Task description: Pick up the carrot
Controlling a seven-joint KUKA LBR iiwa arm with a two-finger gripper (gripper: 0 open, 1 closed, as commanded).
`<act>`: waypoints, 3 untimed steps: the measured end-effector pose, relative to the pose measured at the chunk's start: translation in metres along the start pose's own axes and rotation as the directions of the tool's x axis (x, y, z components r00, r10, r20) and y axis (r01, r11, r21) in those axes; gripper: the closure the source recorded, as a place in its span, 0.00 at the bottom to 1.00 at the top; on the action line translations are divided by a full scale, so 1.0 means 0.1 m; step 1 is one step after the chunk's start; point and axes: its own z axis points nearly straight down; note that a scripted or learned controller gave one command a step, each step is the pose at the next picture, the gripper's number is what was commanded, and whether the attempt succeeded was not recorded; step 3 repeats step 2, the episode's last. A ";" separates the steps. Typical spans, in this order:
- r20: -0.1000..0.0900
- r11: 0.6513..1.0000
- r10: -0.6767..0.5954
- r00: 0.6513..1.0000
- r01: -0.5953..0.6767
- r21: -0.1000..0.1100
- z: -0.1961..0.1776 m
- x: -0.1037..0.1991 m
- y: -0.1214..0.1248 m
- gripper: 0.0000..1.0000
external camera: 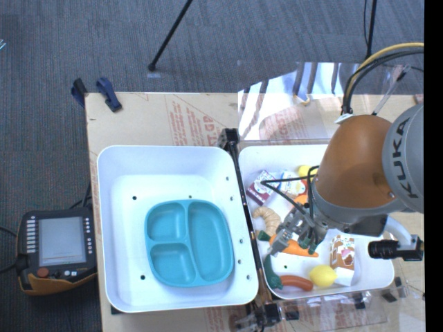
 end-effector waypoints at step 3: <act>0.000 0.763 0.646 0.763 -0.646 0.004 0.10 0.02 0.23 1.00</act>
